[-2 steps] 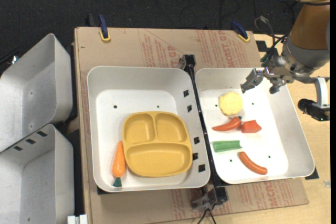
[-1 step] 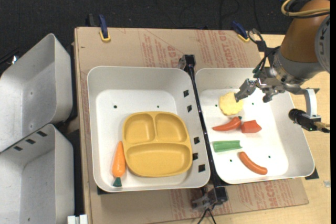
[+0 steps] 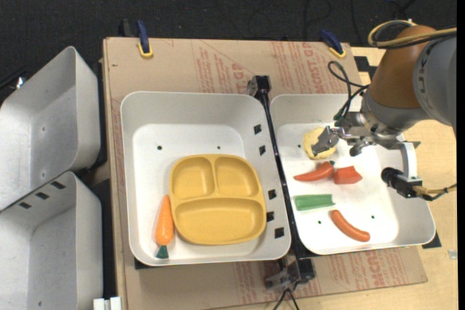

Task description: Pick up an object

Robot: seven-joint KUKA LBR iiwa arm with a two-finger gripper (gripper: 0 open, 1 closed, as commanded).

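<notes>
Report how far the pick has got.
Done: the gripper has reached the right bin and sits at the pale yellow item. In hand: closing on it; a grip isn't visible yet, and the item seems to rest on the bin floor. Left: grasp and lift. The red pepper, green piece and sausage lie untouched.

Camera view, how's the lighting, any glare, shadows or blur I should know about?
Camera view: even, bright light on both bins, no strong glare; soft shadows under the tray and carrot; the floor beyond the bench is dark. The food in the right bin looks sharp, while the gripper by the yellow item is slightly soft, its fingers hard to make out.
</notes>
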